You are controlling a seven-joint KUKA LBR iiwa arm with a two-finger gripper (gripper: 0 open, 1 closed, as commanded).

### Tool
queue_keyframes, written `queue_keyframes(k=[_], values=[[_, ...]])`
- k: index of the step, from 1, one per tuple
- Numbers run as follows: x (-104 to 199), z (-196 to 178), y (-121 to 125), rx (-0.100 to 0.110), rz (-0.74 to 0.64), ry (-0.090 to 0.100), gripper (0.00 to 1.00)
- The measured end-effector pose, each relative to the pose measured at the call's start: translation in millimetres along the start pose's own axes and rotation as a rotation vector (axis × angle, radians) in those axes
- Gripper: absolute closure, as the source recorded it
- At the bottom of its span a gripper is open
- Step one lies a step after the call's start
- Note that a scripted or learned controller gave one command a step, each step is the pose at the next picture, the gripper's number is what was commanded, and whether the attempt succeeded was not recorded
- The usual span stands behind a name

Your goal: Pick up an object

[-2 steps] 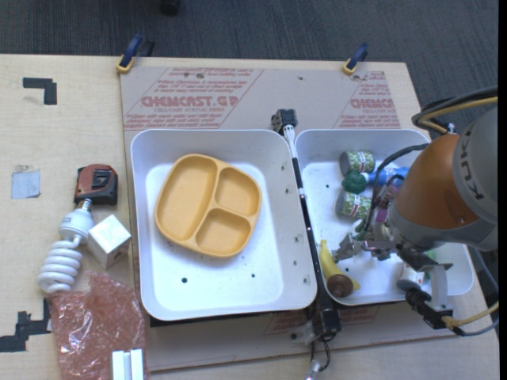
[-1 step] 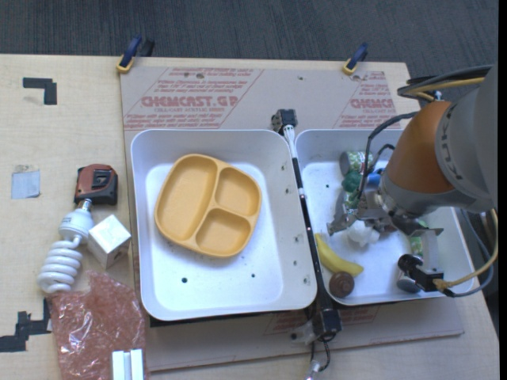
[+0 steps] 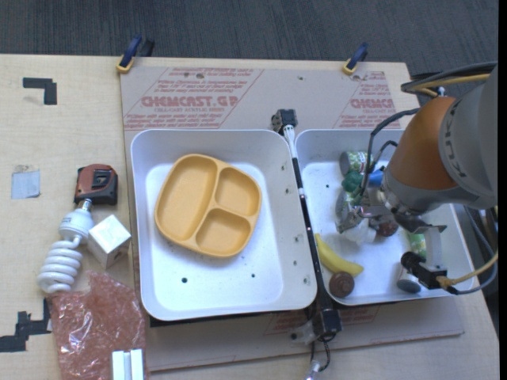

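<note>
Camera view: the arm is reached in from the right and is lowered over the right bin. The gripper is set down among the clutter in the bin's middle; open or closed cannot be told, since the wrist blocks the line of sight.

Step judged: descent onto a pick target, grasp not confirmed. No object is seen held.

Next move judged: closure on whatever sits under the tool, then a straight lift clear of the neighbours, which are packed tight.

Containers:
- Right bin: a banana near the left wall, a brown round object just beside it at the near edge, green-and-white items at the far side by the wrist.
- Left bin: one yellow divided tray, lying flat, three compartments, nothing in them.
</note>
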State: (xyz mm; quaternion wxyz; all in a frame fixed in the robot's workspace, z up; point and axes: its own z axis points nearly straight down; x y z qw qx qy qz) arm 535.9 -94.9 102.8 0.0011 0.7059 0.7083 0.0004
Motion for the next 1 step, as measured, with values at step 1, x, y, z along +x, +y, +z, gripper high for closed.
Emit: queue_keyframes(k=[1], values=[[21.5, -89.6, -57.7, 0.001, 0.002, 0.0, 1.0]])
